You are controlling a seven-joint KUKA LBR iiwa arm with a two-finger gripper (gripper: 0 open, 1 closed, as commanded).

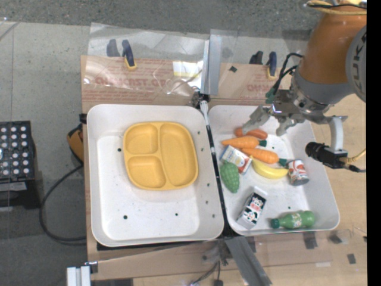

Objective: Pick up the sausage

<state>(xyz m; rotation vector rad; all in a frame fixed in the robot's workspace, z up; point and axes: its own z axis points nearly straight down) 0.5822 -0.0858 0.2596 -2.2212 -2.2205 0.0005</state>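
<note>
Camera view: fingers (269, 121) spread above sausage (250, 133).

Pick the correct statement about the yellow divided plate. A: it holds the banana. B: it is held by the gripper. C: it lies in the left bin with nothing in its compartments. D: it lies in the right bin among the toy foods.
C: the yellow divided plate rests flat in the left bin, its three compartments bare, while the banana and the other toy foods lie in the right bin.
</note>
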